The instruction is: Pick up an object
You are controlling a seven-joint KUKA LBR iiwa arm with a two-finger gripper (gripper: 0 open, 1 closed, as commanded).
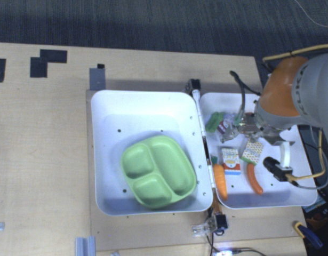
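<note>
Over the right bin (300, 196), the gripper (231, 130) hangs by a green item (213, 121); whether it grips, I cannot tell; a carrot (221, 181) lies near the front

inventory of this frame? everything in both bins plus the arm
Shallow white left bin: 1, white, left half of the bench.
Green divided plastic plate: 1, light green, three compartments, lying in the left bin toward its near side.
Shallow white right bin: 1, white, beside the left bin.
Orange toy carrot: 1, orange, near left corner of the right bin.
Orange-red sausage-shaped toy: 1, right bin, near side.
Small printed box: 1, white with red and blue, right bin middle.
Pale speckled card-like item: 1, right of the box.
Green leafy toy: 1, green, far left of the right bin.
Arm: 1, grey with orange band, from the right.
Gripper: 1, over the right bin.
</note>
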